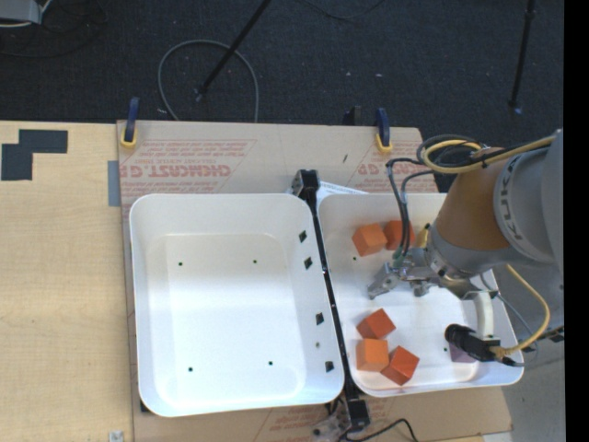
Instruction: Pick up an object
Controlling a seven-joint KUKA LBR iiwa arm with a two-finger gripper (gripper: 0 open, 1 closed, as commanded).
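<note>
Orange blocks (376,324): five cubes, all lying in the right-hand bin (433,383) of the camera view.
Far pair: one block (370,239) sits in plain sight near the bin's far wall. Its neighbour (396,234) is just beside it and partly hidden behind a dark cable.
Near group: the pointed-out cube lies toward the bin's middle. A lower block (373,354) and a corner block (401,365) touch each other close to the front rim.
Pincer (403,282): low over the floor of the right-hand bin, between the far pair and the near group, with no cube seen in its grasp.
Pincer state: open or closed cannot be told from this angle.
Arm (479,219): grey with an orange band, reaching in over the bin's right side.
Left-hand bin (147,247): white and shallow, set right against the other bin.
Desk (55,293): pale wood, with a cardboard sheet (212,159) under both bins.
</note>
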